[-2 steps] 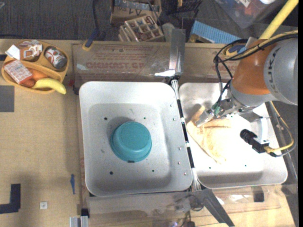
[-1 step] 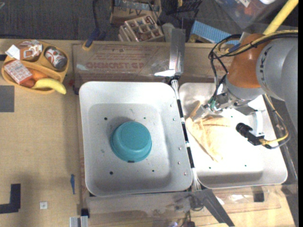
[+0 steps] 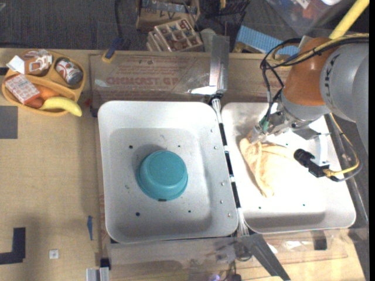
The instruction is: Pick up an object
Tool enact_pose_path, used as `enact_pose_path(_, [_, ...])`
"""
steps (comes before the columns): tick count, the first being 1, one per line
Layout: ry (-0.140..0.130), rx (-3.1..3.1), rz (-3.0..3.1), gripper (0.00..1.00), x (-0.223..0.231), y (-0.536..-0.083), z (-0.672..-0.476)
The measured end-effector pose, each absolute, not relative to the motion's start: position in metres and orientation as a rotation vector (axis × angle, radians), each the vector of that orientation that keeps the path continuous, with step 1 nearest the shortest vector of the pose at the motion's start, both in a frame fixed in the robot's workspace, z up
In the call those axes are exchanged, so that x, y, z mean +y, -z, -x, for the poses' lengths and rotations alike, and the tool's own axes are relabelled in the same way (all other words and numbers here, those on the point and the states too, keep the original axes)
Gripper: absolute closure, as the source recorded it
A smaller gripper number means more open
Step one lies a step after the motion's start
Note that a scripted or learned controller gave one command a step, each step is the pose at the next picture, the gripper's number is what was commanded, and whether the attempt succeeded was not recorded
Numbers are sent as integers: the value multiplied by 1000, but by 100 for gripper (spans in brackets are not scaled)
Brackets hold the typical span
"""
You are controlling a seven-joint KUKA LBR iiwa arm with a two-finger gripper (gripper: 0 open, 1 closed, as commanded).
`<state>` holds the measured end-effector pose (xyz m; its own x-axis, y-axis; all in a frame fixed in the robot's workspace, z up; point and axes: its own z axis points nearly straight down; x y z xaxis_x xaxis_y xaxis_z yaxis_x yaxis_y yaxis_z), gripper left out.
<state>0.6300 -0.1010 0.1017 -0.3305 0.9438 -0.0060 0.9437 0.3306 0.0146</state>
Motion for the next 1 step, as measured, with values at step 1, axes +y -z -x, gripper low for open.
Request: enact_pose_path(1, [-13, 2552, -1810, 0, -101, -102, -630])
